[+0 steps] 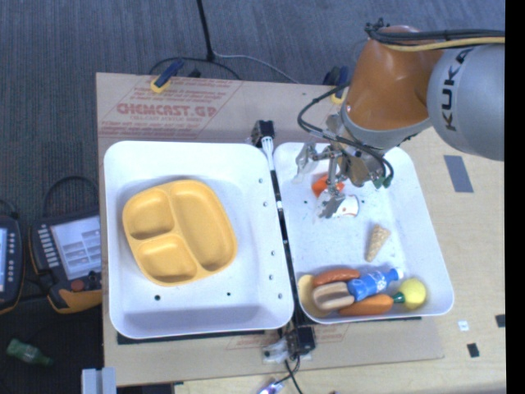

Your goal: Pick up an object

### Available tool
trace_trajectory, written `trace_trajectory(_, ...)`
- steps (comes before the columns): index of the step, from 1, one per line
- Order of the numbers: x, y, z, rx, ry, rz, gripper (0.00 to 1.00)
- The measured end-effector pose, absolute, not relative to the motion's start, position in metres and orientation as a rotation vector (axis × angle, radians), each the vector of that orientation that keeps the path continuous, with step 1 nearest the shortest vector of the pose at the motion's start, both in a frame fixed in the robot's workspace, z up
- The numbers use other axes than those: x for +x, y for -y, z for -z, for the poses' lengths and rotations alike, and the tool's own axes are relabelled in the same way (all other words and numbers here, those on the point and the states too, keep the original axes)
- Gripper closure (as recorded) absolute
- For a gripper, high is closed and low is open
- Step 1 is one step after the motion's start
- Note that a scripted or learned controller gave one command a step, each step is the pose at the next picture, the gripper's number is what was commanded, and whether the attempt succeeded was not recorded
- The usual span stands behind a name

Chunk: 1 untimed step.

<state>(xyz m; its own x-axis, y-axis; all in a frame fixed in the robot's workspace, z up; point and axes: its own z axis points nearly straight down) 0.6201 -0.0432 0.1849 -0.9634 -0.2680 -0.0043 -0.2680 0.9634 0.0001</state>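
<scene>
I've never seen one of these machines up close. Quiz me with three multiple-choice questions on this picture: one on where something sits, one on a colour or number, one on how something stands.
1. Which bin holds the yellow tray?
A. left
B. right
C. neither

2. How many sections has the tray?
A. two
B. three
C. five

3. Where is the gripper?
A. over the left bin
B. outside both bins
C. over the right bin, by the small orange piece

Answers: 1 A, the tray lies in the left bin. 2 B, its ridges mark three hollows. 3 C, it hangs at that bin's far end.
</scene>
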Motion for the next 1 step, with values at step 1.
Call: trace_trajectory(1, 0.6063, 0.052, -0.1848, -0.533, -3.094, 0.0, 0.0)
